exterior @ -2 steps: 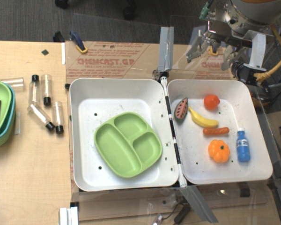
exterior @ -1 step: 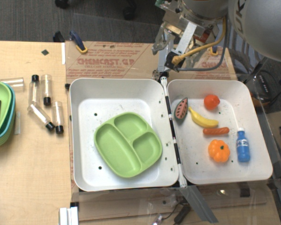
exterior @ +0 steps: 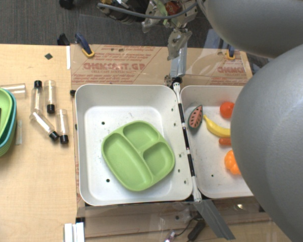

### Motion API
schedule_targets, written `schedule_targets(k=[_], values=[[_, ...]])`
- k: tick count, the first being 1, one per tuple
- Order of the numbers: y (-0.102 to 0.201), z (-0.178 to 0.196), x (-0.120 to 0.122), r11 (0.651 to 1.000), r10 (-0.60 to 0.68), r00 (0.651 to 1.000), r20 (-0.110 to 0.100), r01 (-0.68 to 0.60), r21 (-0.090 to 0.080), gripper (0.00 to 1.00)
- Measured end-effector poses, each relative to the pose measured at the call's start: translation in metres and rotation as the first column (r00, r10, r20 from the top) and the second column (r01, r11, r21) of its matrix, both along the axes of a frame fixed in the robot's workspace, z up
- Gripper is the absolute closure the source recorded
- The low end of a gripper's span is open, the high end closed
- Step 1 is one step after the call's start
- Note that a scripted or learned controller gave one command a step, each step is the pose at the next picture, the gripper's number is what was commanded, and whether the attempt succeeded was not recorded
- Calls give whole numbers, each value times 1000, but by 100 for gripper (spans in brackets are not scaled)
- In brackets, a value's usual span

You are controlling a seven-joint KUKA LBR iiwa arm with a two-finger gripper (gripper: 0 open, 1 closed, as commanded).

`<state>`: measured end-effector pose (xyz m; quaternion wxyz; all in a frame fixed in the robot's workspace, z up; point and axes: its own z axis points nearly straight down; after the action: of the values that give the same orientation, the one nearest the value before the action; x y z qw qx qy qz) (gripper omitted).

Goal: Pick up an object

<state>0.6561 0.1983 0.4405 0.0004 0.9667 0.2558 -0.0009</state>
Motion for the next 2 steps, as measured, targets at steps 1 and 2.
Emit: schedule_targets(k=[1,2], values=[[-3,8,1,1000,-10,1000,-2,10,-2,100],[28,-93,-48,948,-318,948,1,318,-2,100]])
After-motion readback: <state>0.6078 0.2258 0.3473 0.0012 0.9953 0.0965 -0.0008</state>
